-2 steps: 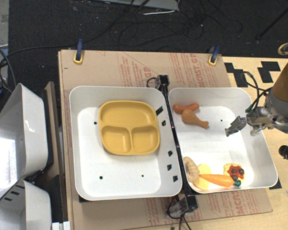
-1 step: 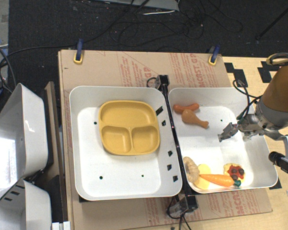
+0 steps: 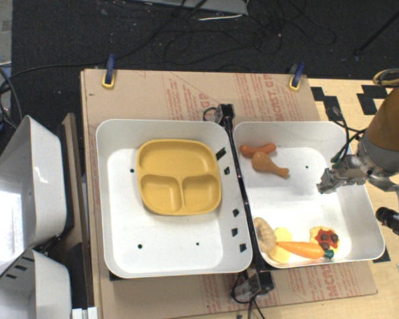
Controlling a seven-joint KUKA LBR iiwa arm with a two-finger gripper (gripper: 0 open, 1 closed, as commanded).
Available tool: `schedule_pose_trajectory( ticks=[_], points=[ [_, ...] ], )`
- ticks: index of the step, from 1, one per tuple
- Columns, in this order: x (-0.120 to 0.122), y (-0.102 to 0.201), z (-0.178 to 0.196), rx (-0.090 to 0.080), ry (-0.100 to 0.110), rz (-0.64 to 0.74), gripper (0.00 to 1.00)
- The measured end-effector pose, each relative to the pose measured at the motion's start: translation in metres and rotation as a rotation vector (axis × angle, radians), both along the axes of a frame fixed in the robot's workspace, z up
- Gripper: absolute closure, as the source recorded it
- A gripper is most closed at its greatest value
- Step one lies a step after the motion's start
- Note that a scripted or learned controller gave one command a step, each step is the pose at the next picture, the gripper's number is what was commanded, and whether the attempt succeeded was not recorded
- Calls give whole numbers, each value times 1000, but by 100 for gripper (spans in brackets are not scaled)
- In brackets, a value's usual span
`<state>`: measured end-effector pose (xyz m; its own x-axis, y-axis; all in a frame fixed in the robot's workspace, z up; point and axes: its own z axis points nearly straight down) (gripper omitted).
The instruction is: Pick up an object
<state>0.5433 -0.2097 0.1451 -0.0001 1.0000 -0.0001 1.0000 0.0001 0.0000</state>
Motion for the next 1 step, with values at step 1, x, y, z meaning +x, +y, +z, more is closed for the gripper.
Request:
schedule_pose_trajectory(
  ticks=[1],
  points=[
    [-5,-9,52,-3,-5,-2,100]
  ],
)
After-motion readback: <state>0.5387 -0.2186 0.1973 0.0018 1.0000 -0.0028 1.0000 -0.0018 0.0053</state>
